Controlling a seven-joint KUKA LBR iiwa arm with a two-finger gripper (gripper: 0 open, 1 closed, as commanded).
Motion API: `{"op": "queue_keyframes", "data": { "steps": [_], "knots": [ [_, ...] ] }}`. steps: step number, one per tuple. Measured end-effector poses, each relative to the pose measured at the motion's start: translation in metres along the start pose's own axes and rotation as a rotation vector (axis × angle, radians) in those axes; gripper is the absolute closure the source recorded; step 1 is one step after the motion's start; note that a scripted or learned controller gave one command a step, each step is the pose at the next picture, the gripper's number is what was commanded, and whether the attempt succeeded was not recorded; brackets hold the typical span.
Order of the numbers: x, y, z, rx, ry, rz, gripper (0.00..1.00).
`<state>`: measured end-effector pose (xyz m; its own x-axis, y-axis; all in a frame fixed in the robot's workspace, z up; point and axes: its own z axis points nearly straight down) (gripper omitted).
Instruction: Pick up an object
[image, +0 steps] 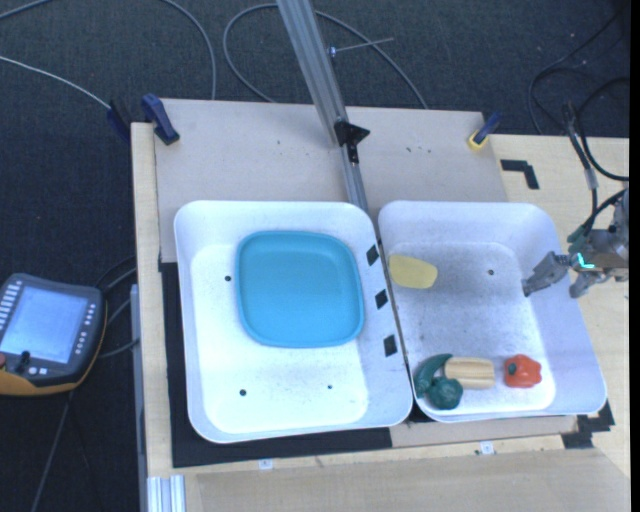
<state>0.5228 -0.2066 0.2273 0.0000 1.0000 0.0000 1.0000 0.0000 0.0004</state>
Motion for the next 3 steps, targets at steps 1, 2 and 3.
{"op": "queue_keyframes", "data": {
  "steps": [1, 2, 3],
  "knots": [
    [0.000, 0.000, 0.000, 0.000, 0.000, 0.000, 0.00],
    [-0.002, -0.003, 0.062, 0.005, 0.001, 0.000, 0.00],
    [0.006, -0.008, 0.120, 0.005, 0.002, -0.001, 0.00]
  ]
}}
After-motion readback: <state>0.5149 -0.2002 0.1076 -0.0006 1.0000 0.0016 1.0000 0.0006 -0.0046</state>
